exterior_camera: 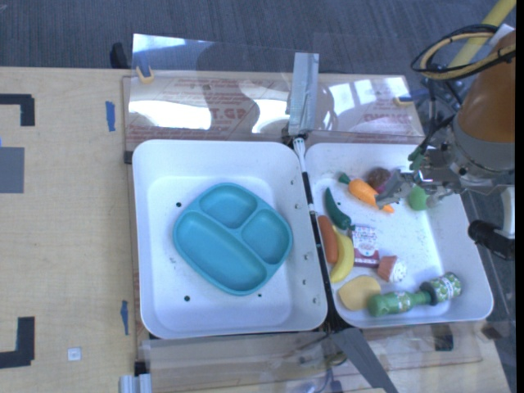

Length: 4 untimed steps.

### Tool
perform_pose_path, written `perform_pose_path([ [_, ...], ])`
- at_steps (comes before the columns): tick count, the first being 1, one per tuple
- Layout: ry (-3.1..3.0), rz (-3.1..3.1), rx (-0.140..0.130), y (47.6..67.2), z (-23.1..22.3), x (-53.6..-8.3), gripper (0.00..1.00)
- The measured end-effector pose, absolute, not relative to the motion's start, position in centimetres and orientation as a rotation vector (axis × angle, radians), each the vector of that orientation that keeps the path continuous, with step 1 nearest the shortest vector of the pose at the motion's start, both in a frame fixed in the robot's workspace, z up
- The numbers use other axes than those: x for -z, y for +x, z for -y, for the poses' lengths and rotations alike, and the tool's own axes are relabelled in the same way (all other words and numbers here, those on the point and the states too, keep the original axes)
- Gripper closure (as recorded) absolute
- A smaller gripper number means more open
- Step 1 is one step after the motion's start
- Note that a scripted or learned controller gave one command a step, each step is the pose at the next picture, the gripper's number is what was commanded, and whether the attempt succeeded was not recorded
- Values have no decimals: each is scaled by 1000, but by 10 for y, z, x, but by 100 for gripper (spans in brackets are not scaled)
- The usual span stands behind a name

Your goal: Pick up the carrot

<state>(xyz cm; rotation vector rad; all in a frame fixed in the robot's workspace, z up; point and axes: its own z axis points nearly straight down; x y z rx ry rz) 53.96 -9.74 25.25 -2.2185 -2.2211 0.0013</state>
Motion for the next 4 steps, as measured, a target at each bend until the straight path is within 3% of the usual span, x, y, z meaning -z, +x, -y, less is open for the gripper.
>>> perform_pose_path([
  [1, -1988, 2438, 2, 587, 136, -250, 0],
  [2, -2055, 2381, 3, 605, 138, -92, 0],
  [3, -2163, 2283, 4, 643, 107, -86, 0],
  [4, -2156, 2274, -8, 640, 107, -95, 100],
])
